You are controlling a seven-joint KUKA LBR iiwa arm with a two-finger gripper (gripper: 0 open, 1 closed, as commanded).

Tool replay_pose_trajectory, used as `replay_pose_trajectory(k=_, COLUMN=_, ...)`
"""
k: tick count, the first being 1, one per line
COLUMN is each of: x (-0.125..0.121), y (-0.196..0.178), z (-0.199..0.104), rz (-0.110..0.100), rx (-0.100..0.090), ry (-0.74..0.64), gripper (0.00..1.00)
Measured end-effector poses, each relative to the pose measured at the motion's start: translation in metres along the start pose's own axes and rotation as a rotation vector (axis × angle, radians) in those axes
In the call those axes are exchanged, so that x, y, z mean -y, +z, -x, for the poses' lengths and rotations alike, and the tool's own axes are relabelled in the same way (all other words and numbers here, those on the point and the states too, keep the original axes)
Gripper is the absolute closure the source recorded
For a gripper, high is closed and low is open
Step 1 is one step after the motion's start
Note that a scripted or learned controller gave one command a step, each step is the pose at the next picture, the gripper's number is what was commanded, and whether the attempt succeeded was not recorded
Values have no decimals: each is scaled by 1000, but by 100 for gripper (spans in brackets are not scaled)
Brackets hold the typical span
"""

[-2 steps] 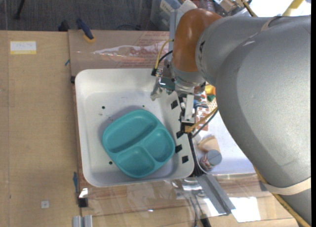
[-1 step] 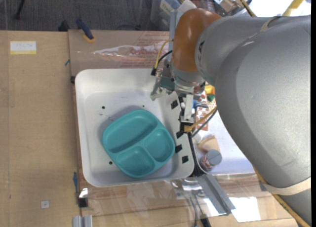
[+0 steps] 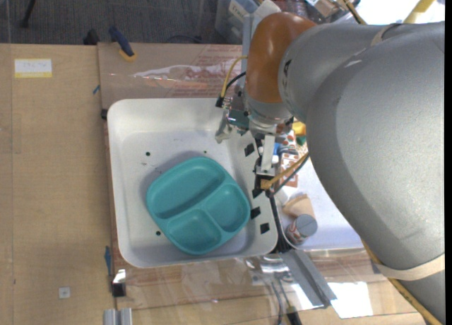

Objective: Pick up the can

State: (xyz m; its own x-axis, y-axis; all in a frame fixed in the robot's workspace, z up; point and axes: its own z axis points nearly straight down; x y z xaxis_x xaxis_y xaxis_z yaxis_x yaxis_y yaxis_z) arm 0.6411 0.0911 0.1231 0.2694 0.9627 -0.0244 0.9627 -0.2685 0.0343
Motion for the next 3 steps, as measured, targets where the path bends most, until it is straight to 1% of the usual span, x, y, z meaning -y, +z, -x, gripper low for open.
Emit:
replay_pose_trajectory(k=1, x=0, y=0, z=0, rz=1, rx=-1, ry=25, gripper=0)
replay_pose_trajectory(k=2, x=35, y=-3, z=9, rz=65, rx=-19, ry=21, gripper=0)
replay_pose_trajectory(k=3, x=30, y=-3, z=7, rz=49, rx=-16, ry=50, gripper=0)
